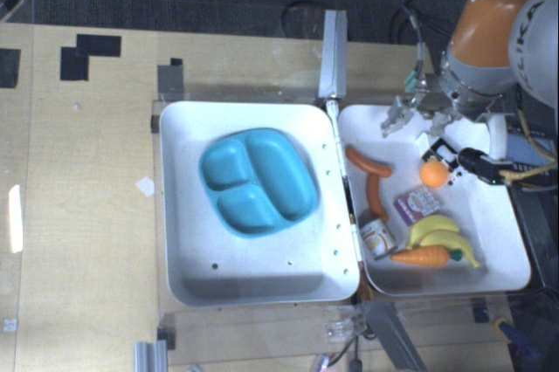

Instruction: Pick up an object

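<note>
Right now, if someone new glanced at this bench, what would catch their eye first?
Probably the bright blue three-compartment plastic tray, lying alone in the left white bin. Next, the colourful cluster in the right white bin: yellow bananas, an orange carrot and a small orange ball near the front and right. The grey arm's orange band stands out at the upper right, above that bin.

Divided plate in left bin; banana in right bin
</note>
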`<state>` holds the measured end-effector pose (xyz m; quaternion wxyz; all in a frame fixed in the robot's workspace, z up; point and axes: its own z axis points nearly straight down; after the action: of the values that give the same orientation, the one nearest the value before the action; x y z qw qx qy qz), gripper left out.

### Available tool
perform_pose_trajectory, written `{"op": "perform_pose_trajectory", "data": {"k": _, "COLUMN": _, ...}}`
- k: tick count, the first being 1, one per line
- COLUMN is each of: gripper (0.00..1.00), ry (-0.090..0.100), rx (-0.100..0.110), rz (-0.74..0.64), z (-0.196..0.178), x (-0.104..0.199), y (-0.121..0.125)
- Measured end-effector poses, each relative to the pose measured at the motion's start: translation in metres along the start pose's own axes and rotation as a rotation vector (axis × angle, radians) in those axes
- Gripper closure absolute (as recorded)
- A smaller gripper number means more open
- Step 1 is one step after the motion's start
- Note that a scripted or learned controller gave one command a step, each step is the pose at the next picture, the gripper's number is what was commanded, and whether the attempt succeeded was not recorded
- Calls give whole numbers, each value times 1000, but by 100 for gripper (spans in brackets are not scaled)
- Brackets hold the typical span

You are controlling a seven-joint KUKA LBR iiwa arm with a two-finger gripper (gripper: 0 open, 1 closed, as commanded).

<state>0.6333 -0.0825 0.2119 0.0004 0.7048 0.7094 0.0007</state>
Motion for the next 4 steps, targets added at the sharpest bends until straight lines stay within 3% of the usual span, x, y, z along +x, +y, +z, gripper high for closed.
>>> {"op": "perform_pose_trajectory", "data": {"k": 1, "gripper": 0, "ry": -4, "rx": -15, "rz": -68, "z": 106, "x": -28, "y": -4}}
{"op": "perform_pose_trajectory", "data": {"k": 2, "gripper": 0, "ry": -2, "rx": -9, "rz": -74, "z": 124, "x": -41, "y": -13}}
{"op": "perform_pose_trajectory", "data": {"k": 3, "gripper": 100, "ry": 1, "rx": -15, "rz": -75, "z": 112, "x": -40, "y": -11}}
{"op": "perform_pose_trajectory", "data": {"k": 4, "gripper": 100, "ry": 0, "rx": -4, "rz": -67, "z": 8, "x": 35, "y": 1}}
